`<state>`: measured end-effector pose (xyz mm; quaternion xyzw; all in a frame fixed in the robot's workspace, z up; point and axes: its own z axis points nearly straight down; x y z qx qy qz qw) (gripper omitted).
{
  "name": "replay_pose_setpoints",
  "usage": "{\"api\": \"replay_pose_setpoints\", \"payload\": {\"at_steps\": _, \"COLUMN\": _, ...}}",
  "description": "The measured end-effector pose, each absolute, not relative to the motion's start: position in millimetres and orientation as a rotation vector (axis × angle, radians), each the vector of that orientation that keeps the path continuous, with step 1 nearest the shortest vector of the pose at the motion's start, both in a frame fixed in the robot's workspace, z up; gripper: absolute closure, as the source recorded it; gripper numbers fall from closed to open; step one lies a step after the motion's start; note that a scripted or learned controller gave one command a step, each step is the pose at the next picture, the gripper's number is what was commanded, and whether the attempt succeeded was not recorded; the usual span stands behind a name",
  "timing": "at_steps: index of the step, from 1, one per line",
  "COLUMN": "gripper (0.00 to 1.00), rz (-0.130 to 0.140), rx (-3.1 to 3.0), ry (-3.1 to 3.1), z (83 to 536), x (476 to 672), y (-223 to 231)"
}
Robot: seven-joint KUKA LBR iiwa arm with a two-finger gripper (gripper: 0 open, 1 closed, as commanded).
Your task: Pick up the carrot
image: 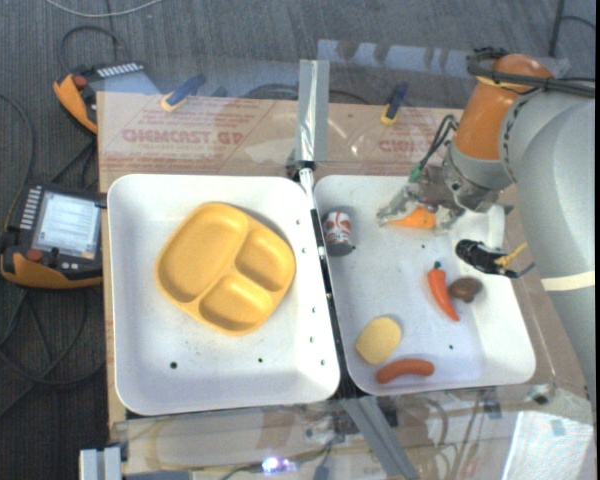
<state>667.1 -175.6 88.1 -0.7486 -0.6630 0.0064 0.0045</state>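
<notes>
Bright, even light; soft shadows

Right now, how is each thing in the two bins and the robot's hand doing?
hand: down in the right bin, at the carrot.
carrot: lying flat at the fingertips.
yellow tray: upright in the left bin.
can: on its side near the divider.
chili pepper: lying flat.
sausage: lying flat.
potato: resting flat.
</notes>
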Motion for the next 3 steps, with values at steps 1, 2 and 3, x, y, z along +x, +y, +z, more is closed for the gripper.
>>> {"api": "replay_pose_setpoints", "payload": {"at_steps": 1, "gripper": 1.0, "rz": 0.038, "rx": -2.343, "ry": -2.073, "z": 95.1, "x": 664.8, "y": -178.5}}
{"api": "replay_pose_setpoints", "payload": {"at_steps": 2, "gripper": 1.0, "rz": 0.004, "rx": -2.444, "ry": -1.971, "z": 163.1, "x": 658.6, "y": -125.4}}
{"api": "replay_pose_setpoints", "payload": {"at_steps": 3, "gripper": 1.0, "rz": 0.008, "rx": -2.493, "ry": -1.906, "z": 177.4, "x": 580.7, "y": -128.7}}
